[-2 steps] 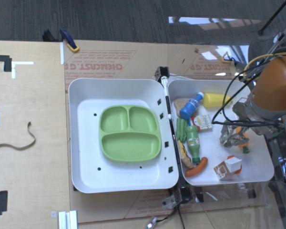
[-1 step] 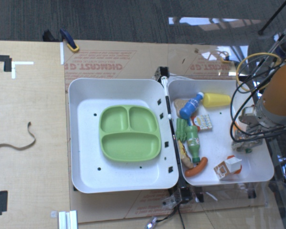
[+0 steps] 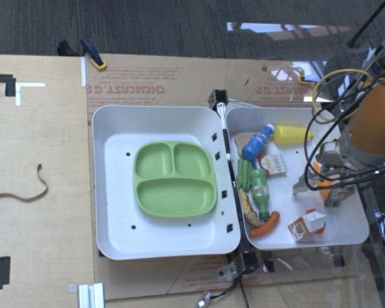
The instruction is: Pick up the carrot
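Observation:
The carrot point(image 3: 315, 169) shows as a small orange patch in the right bin point(image 3: 346, 233), near its right side, mostly hidden under the wrist and black cables. My gripper point(image 3: 317, 192) hangs low right over it, with the orange-banded arm coming in from the right. One grey fingertip point(image 3: 300, 188) stands left of the carrot and the other sits to the right, so the gripper looks open with the carrot's lower end between or just behind the fingers. I cannot see whether the fingers touch it.
Also in the right bin are a blue bottle point(image 3: 256, 143), a yellow bottle point(image 3: 290, 134), a green bottle point(image 3: 259, 194), a small carton point(image 3: 274, 165), a sausage point(image 3: 264, 225) and a brown-white box point(image 3: 307, 225). The left bin point(image 3: 109, 191) holds a green divided plate point(image 3: 175, 178).

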`<state>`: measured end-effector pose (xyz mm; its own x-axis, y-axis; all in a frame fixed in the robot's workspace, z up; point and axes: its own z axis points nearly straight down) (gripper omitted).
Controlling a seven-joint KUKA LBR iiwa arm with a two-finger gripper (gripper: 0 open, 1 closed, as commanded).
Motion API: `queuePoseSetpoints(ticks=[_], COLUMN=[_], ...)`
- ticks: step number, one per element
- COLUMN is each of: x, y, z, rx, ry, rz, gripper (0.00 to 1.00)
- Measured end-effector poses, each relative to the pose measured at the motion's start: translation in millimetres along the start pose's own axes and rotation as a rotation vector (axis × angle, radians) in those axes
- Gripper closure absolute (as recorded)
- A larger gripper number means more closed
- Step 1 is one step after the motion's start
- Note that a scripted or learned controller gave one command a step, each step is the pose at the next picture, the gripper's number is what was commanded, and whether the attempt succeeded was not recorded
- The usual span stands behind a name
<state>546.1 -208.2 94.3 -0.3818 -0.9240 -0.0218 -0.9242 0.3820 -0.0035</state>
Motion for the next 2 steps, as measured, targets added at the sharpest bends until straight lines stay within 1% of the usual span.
queuePoseSetpoints(ticks=[1, 2], x=[2.1, -2.4], y=[-2.0, -1.3], z=[-9.8, -9.8], rx=[0.006, 0.004], ry=[0.004, -0.002], rz=[0.005, 0.002], gripper=[1.00, 0.00])
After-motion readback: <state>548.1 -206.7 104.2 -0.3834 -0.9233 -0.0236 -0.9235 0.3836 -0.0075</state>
